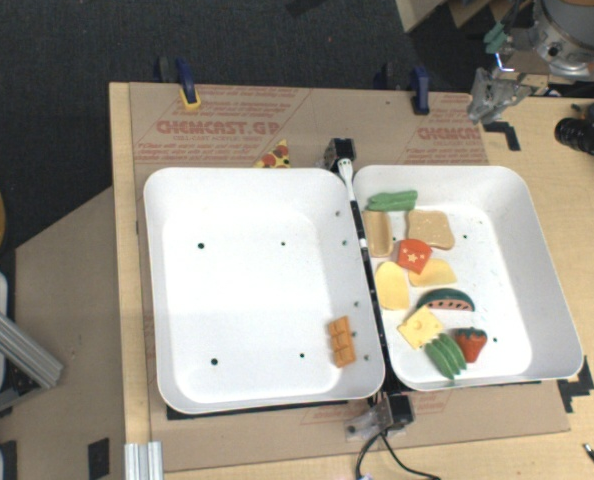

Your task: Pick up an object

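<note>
I see the gripper (494, 96) hanging at the far right, beyond the right bin (537, 268), which holds toy foods clustered near its left wall. In the left bin (177, 268), an orange block (342, 340) lies near-right.

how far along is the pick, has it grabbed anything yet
Nothing looks done: the gripper sits above the right bin's far corner, outside it. The toy foods lie in that bin, an orange piece in the left bin. Reaching, grasping and lifting remain.
</note>
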